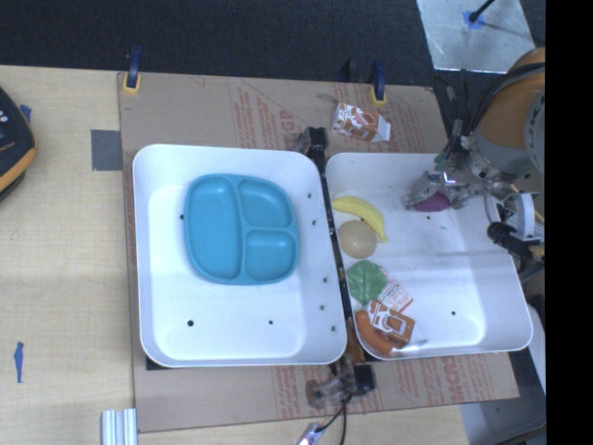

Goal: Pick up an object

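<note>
The pincer (435, 191) is low in the right bin (482, 336), near the far wall, just at a small purple object (433, 204). I cannot tell if it holds the object.

Risk: the object is w/ little room behind, so the bin wall can block the approach, or the object slips away sideways.

Banana (361, 214), round beige item (357, 239), green item (366, 279) and packet (391, 315) are crowded along the left edge. The bin's middle and right are open for moving.
</note>
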Controlling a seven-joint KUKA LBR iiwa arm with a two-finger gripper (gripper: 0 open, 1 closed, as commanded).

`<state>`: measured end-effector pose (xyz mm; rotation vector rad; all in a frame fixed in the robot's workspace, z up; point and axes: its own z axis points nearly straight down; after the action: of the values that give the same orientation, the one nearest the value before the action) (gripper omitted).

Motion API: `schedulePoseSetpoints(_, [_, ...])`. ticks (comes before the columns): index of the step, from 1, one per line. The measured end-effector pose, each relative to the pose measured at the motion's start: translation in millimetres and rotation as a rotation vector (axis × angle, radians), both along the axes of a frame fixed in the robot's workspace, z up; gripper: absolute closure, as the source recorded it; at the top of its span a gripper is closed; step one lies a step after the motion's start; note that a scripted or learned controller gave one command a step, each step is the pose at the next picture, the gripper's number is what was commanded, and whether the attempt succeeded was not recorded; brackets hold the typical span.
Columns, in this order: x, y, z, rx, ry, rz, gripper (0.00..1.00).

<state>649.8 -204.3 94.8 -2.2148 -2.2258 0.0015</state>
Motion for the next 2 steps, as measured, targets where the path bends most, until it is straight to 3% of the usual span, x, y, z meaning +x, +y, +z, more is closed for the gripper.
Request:
schedulePoseSetpoints(1, [7,3,-2,-0.001,-0.001,0.0,0.0])
schedulePoseSetpoints(2, [7,3,8,-0.002,0.0,0.004,1.0])
